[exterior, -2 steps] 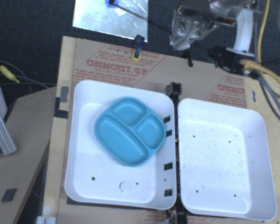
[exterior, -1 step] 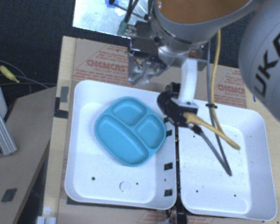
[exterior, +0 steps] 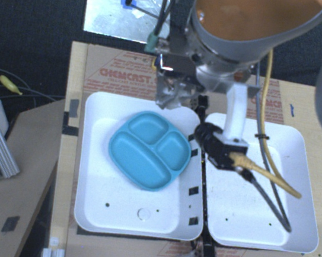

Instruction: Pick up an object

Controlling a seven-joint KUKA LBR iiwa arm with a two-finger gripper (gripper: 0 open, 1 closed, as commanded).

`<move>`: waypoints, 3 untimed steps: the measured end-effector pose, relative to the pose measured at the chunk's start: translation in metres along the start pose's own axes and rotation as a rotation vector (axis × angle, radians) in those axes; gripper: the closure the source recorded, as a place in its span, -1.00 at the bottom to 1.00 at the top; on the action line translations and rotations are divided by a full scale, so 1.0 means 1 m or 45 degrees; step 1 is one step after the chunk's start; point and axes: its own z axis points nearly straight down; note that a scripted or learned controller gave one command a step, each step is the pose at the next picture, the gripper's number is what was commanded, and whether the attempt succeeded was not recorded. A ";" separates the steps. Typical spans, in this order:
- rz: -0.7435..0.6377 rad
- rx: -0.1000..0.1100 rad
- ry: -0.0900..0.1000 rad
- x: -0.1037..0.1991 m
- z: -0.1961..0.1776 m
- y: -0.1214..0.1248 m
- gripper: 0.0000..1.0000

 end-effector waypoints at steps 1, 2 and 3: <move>0.008 0.020 -0.012 -0.001 0.178 0.000 1.00; 0.005 -0.023 0.008 -0.001 -0.024 0.047 1.00; 0.001 0.004 -0.002 0.000 -0.014 0.000 1.00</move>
